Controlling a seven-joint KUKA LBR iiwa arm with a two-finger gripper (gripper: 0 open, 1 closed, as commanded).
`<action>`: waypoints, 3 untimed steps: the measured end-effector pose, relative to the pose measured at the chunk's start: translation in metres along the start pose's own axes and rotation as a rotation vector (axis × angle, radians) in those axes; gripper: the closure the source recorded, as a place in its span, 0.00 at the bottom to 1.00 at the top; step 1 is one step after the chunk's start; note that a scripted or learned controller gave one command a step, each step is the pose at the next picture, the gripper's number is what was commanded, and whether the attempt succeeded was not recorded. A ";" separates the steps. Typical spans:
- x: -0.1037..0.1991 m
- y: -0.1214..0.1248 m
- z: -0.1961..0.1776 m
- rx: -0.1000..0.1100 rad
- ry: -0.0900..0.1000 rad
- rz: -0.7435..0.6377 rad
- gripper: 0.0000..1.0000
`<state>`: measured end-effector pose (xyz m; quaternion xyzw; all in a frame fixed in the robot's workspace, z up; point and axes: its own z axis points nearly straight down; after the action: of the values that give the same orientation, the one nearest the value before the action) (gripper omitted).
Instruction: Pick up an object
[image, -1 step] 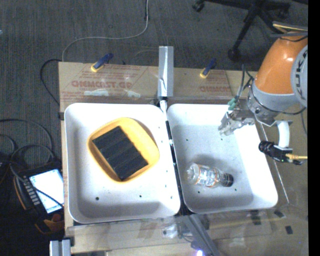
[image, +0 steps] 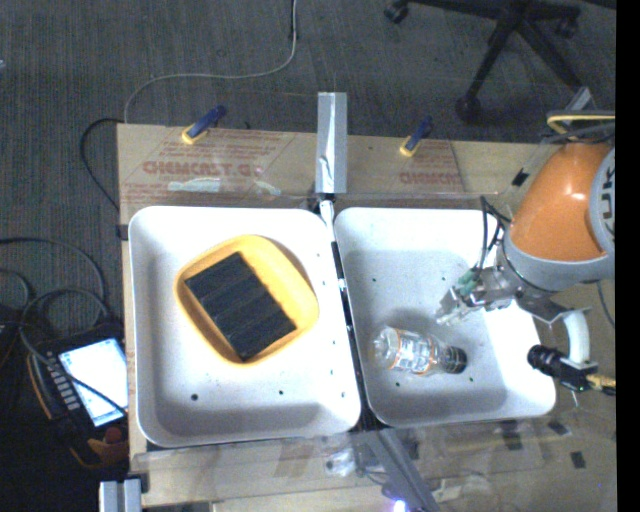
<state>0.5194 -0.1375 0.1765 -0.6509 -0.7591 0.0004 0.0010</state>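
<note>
Gripper (image: 462, 300) blurred above clear bottle (image: 418, 352).

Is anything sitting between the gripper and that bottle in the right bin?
Nothing visible. The gripper hangs over the right bin, up and to the right of the bottle, which lies on its side on the floor. Only bare white floor separates them. The yellow dish sits in the left bin.

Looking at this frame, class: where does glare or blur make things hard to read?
In the camera view, the gripper is soft and washed out against the right bin; the clear bottle shows bright glints that hide its outline; the yellow dish in the left bin looks evenly lit and sharp.
</note>
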 end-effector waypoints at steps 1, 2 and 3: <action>0.011 -0.011 0.084 -0.016 -0.007 -0.146 0.00; -0.055 0.021 0.053 -0.002 -0.003 0.074 0.00; -0.029 -0.017 0.065 0.000 0.000 -0.128 0.00</action>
<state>0.5072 -0.1686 0.1114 -0.6011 -0.7992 0.0004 0.0009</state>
